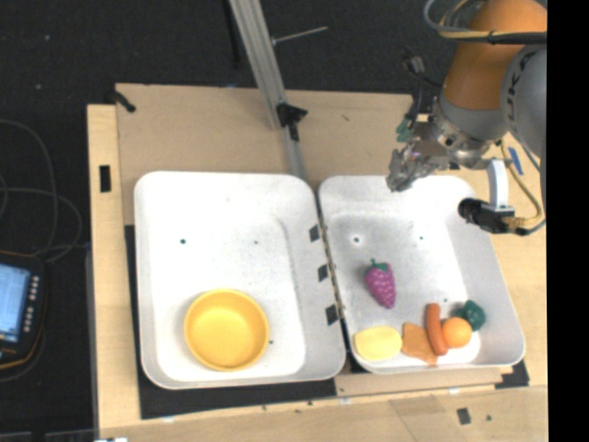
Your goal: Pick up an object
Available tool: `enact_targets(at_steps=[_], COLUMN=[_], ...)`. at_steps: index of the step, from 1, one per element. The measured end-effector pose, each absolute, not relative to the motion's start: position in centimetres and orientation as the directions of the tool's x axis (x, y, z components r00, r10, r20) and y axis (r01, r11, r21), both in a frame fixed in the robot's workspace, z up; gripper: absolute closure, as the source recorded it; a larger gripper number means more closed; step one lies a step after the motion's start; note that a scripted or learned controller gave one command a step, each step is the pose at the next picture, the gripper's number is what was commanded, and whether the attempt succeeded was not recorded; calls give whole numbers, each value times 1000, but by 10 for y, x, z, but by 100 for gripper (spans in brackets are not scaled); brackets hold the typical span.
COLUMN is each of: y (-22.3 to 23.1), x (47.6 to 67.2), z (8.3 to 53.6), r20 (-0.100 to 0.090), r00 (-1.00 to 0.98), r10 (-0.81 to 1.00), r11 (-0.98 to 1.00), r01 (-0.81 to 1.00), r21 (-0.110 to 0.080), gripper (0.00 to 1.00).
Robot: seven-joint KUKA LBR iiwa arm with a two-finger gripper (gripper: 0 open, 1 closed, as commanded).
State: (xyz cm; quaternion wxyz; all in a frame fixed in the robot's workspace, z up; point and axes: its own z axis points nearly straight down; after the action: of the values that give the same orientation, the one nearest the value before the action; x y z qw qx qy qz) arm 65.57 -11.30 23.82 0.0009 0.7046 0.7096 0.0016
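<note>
The hand (402,175) hovers at the right bin's (479,247) far rim; purple grapes (381,283) lie mid-bin, a yellow bowl (226,329) in the left bin (166,238).

I see the tan bench (212,132) carrying two shallow white bins side by side, their inner edges touching along a row of dark clips. The left bin (221,219) and right bin (414,228) both rest on a dark mat (239,399) that shows beneath their near edges. A grey metal post (262,58) rises at a slant from the bench behind the bins.
</note>
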Motion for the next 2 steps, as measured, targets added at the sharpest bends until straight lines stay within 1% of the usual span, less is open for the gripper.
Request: enact_targets(at_steps=[1,2], y=[-51,-4], x=[664,668], z=[235,229], r20=[1,1], r00=[-8,-6], r10=[1000,1000], r11=[8,6], r01=[1000,1000], r21=[2,0], gripper=[100,100])
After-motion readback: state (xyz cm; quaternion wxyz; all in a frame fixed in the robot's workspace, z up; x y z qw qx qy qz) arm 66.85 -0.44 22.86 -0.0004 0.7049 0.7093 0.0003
